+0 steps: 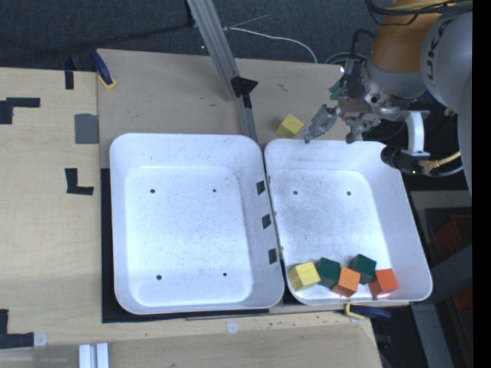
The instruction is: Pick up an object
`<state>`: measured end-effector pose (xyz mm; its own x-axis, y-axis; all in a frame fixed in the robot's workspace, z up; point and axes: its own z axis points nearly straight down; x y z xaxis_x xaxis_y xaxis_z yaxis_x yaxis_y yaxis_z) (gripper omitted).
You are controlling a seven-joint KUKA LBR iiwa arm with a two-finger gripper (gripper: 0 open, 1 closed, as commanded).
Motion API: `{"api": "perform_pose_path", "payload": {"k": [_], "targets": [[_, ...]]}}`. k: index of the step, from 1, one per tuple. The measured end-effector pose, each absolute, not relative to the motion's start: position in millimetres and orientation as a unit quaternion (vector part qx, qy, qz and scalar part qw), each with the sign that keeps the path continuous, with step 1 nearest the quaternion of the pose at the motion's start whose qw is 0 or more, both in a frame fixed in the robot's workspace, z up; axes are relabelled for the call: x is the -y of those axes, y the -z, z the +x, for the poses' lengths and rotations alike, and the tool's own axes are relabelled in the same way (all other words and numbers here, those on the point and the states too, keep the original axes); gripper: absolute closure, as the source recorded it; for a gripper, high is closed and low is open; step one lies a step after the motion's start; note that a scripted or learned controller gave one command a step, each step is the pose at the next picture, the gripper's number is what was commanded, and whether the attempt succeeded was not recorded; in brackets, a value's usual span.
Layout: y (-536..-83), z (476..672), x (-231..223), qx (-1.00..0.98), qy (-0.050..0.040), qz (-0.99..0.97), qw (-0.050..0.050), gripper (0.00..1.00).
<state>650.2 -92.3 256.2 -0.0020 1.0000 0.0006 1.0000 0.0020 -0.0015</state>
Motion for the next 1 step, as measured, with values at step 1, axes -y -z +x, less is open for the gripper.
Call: {"api": "perform_pose_path", "payload": {"k": [1], "targets": [[-301.7, 630.1, 80.1, 0.708, 0.0014, -0.706, -0.001, 0.00]]}}
